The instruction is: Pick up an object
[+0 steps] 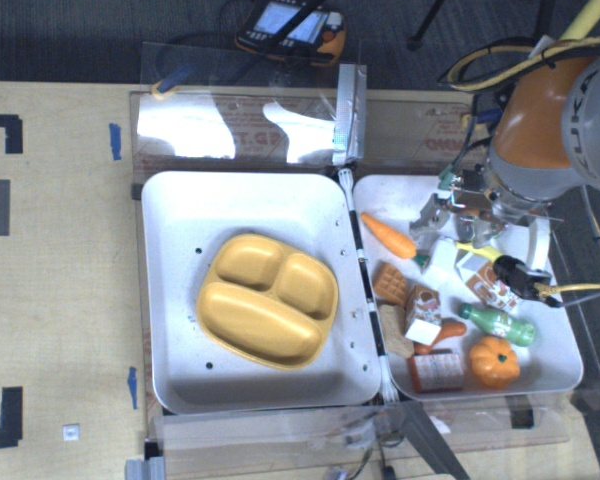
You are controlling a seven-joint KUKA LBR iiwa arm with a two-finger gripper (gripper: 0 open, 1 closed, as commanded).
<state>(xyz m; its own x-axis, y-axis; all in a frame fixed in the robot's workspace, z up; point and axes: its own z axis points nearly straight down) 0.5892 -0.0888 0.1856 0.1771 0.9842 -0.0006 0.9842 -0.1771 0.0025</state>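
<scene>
The right bin (570,353) holds several small items: an orange carrot (389,234), a brown waffle-like piece (391,282), a green bottle (497,323), an orange pumpkin (494,361), a red-labelled can (437,370) and a small printed carton (422,308). My gripper (460,230) hangs over the back of this bin, just right of the carrot, above a white and yellow item (458,260). The wrist with its orange band (536,118) rises above it at the upper right. Nothing shows between the fingers.
The left bin (170,268) carries a yellow three-compartment tray (268,298). A clear wall (240,118) stands behind the bins, with a divider (348,118) between them. A handheld controller (288,28) lies beyond. Cables (570,288) trail at the right.
</scene>
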